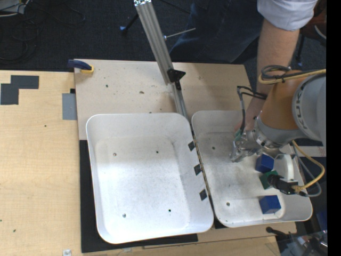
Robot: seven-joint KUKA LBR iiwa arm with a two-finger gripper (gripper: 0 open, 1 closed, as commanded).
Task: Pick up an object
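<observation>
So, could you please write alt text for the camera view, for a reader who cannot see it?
A grey KUKA arm reaches from the right into the right white bin, its gripper low over the bin floor near two blue blocks and a green object. The left white bin sits beside it on the bench.

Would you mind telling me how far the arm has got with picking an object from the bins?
Done: the gripper is down inside the right bin. In hand: nothing visible between the jaws, and I cannot tell how they stand. Left: gripping and lifting one item; two blue blocks, one beside the wrist, one near the front rim, and a green piece lie ungripped.
</observation>
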